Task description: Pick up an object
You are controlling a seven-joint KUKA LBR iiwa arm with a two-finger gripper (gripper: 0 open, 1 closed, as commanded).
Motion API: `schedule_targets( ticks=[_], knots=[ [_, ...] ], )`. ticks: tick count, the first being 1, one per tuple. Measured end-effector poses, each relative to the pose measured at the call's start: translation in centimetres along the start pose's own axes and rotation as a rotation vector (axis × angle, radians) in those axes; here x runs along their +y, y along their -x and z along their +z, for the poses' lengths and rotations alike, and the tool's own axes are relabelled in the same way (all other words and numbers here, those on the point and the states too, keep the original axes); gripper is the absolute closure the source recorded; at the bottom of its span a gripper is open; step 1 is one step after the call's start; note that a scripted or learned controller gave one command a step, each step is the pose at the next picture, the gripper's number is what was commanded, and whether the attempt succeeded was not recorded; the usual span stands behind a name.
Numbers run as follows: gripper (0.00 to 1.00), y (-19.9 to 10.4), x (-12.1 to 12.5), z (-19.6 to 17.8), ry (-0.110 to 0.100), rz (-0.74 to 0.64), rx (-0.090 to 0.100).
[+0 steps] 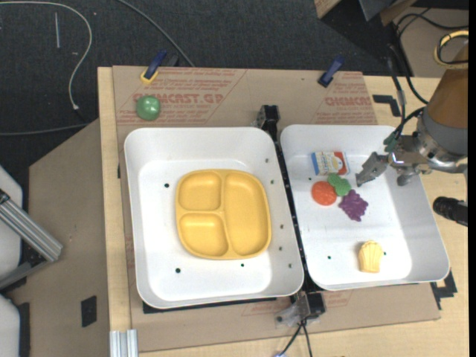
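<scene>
Hovering over the right bin's (416, 266) far right side, the gripper (387, 171) has its fingers spread, holding nothing. Grapes (354, 206), tomato (323, 193), green toy (339, 184) and carton (328, 162) cluster mid-bin; corn (370, 256) lies near its front edge.

Left of my end effector (387, 168) crowd the purple grapes (354, 206), green piece (339, 184), red tomato (323, 193) and carton (328, 162); the right bin's (416, 233) near floor lies open around the yellow corn (370, 256).

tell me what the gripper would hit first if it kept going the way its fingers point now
The gripper points down and left into the right bin. The green toy lies first in that line, probably, with the orange one just beyond. Its height above them is unclear.
</scene>
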State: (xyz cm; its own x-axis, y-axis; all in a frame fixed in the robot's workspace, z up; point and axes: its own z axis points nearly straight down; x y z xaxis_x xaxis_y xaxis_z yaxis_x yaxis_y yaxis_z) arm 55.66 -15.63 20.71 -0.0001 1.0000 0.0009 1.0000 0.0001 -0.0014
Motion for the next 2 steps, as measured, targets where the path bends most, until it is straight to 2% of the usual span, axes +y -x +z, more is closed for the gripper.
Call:
schedule_targets(
  ticks=[2],
  knots=[
    [0.00,0.2,0.1,11.5,-0.004,0.000,0.002]
  ],
)
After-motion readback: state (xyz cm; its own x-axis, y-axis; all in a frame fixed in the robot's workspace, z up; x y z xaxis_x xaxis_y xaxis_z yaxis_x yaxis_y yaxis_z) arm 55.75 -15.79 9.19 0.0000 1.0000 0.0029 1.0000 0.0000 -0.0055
